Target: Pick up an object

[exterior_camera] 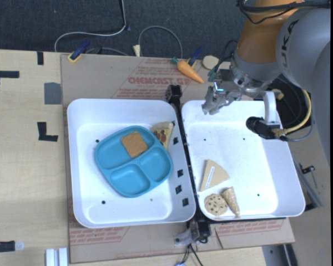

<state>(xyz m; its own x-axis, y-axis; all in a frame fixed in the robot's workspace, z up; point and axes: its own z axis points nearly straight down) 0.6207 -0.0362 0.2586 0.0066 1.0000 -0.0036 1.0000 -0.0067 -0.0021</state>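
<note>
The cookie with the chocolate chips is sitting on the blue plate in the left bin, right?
Not quite. The cookie lies in the right bin, near its front edge, beside a cone-shaped piece and a wedge-shaped sandwich. What sits on the blue plate in the left bin is a brown square piece like toast. The camera view shows this.

- The end effector (213,105) hangs over the right bin's (277,170) far left corner.
- A wedge (213,175), cookie (215,204) and cone (232,200) lie near that bin's front left.
- The left bin (80,165) holds a blue tray (134,163) bearing a brown square (134,144).
</note>
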